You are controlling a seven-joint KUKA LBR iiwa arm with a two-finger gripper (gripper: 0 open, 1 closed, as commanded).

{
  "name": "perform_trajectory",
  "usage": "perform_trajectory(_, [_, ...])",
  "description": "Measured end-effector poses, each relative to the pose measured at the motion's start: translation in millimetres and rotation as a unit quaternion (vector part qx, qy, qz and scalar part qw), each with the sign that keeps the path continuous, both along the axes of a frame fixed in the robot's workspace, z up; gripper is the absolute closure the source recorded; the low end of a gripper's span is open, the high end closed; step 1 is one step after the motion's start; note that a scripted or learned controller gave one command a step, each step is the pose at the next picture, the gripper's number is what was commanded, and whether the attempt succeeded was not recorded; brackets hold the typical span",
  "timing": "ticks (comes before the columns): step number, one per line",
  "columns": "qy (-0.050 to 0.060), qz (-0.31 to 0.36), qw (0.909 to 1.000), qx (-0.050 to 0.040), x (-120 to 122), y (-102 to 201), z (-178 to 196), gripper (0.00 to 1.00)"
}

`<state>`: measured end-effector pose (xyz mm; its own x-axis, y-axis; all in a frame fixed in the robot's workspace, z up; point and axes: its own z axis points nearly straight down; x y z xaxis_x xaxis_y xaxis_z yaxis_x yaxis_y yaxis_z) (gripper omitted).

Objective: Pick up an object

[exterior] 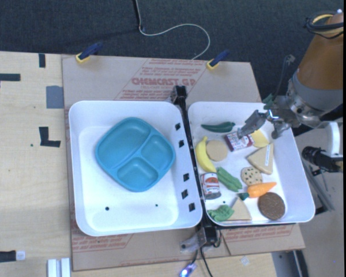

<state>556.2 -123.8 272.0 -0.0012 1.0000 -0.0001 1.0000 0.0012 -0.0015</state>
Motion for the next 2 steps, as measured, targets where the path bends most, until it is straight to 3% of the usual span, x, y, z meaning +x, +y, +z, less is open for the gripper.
perform_trajectory(1, [0.0, 0.001, 1.0, 0.0001, 0, 1, 10, 1.0])
perform_trajectory(2, [0.002, 0.002, 1.0, 0.0008, 21, 44, -45, 1.0])
